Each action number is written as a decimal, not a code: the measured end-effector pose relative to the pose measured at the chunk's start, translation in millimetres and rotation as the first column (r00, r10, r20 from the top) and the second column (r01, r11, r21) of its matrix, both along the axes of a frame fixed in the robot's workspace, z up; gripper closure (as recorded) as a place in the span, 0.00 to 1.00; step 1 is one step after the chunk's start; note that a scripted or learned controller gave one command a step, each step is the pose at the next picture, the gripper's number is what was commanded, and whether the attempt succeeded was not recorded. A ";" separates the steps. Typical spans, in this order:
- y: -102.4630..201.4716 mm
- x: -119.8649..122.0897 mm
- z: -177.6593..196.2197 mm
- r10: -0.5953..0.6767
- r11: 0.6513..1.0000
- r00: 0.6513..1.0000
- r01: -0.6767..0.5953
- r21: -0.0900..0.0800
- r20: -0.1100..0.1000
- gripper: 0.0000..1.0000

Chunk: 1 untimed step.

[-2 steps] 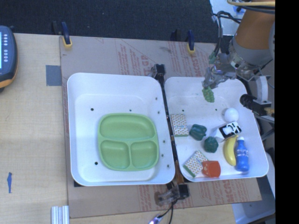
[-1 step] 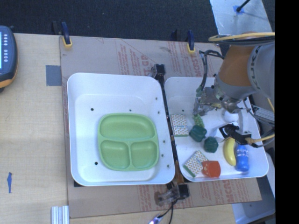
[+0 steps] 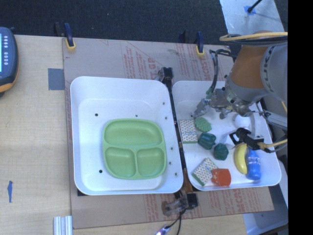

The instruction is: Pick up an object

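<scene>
Bright, even overhead light — white bins (image 3: 78,131) near glare, soft shadows, slight blur.

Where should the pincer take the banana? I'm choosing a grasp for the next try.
Grip the banana across its narrow middle, coming straight down. It lies flat, long axis running up-down in the view; the blue bottle sits close on its right, so expect a tight fit there.

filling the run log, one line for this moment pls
arm: over right bin | gripper: above green toys, nothing visibly held | left bin: green tray
</scene>
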<state>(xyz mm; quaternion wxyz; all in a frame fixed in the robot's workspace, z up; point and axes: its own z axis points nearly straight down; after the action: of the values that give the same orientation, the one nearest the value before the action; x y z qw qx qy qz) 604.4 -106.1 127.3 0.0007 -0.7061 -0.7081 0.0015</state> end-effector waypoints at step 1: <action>1.5 -61.5 -33.1 -0.002 1.000 1.000 0.002 0.000 0.010 0.00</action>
<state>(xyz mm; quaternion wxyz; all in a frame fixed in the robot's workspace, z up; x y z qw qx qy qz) 542.9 -104.6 94.2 -0.0028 -0.7067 -0.7075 -0.0021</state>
